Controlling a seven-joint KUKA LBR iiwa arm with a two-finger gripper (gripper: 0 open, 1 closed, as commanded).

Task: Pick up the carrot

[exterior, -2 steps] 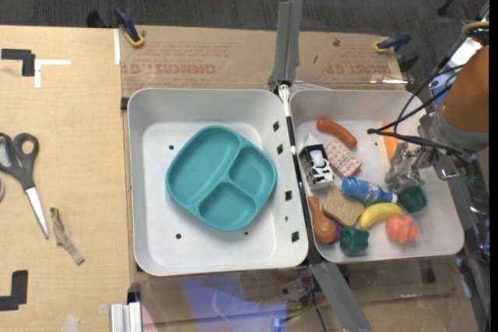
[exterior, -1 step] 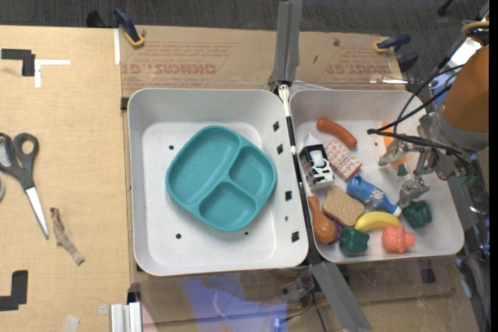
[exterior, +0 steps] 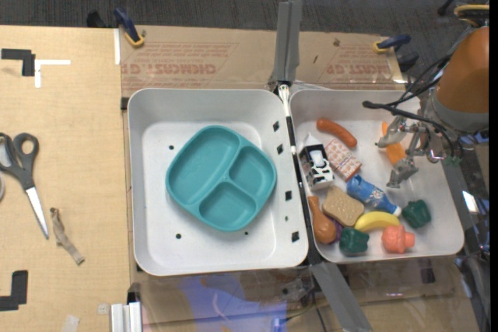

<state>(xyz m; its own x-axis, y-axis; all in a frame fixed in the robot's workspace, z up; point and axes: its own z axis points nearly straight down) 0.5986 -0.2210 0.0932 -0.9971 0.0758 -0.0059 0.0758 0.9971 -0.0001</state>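
Here, gripper (exterior: 398,154) over right bin (exterior: 450,202), jaws closed on orange carrot (exterior: 395,151), lifted clear of floor; teal divided plate (exterior: 222,178) in left bin (exterior: 144,190).

I count two white bins (exterior: 140,190) (exterior: 451,241) on my counter (exterior: 62,190). One teal plate (exterior: 222,179) lies in the left bin. In the right bin I count one sausage (exterior: 336,131), one carrot (exterior: 397,152), one banana (exterior: 377,221), one bread slice (exterior: 343,206), one blue bottle (exterior: 370,192), two green vegetables (exterior: 417,213) (exterior: 353,242) and one pink fruit (exterior: 398,239). One pair of scissors (exterior: 23,175) lies outside.
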